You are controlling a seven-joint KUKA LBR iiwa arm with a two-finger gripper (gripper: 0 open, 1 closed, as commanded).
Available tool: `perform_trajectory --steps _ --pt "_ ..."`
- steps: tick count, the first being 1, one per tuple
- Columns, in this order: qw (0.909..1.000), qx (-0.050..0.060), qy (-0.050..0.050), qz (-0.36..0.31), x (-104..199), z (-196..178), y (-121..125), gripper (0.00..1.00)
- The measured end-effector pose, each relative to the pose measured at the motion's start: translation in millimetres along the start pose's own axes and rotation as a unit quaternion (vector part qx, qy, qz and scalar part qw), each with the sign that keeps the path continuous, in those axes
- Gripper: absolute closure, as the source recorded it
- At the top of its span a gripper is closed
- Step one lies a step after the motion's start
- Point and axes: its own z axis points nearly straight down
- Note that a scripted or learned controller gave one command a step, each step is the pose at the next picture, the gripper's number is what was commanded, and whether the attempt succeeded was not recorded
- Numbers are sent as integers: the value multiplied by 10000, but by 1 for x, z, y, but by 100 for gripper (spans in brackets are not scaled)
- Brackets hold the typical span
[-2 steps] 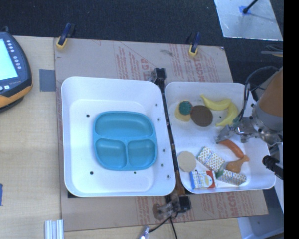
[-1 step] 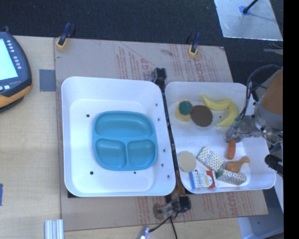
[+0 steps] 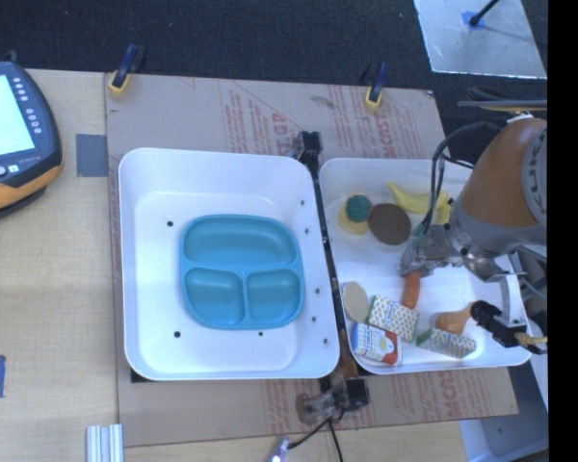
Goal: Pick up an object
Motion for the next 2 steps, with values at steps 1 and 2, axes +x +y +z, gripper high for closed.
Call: perform_trajectory --steps 1,2 --pt "10000 -18 3 8 84 -101 27 100" --pt "10000 -11 3 8 170 -157 -16 100"
